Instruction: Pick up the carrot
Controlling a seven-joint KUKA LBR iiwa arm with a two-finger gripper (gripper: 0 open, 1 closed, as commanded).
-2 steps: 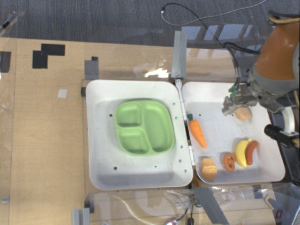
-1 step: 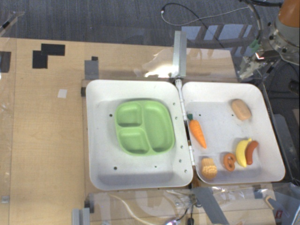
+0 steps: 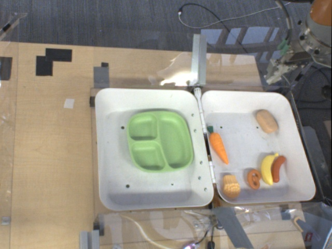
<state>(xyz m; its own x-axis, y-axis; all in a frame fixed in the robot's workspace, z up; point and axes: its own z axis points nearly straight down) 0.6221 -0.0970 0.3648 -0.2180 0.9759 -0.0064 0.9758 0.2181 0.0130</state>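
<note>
The carrot [image 3: 218, 147], orange with a small green top, lies along the left wall of the right bin [image 3: 244, 108] with its tip pointing toward the front. My gripper [image 3: 276, 70] hangs beyond the right bin's far right corner, outside the bin and well away from the carrot. The grey arm with its orange band [image 3: 317, 14] sits at the top right. Nothing shows in the gripper, and its state is too small and cluttered to read.
In the right bin lie a tan potato-like piece [image 3: 266, 122], a yellow banana [image 3: 267, 169], a red sausage [image 3: 278, 168], a small brown ring [image 3: 253, 179] and a corn piece [image 3: 231, 186]. A green divided plate [image 3: 158, 141] sits in the left bin [image 3: 111, 191].
</note>
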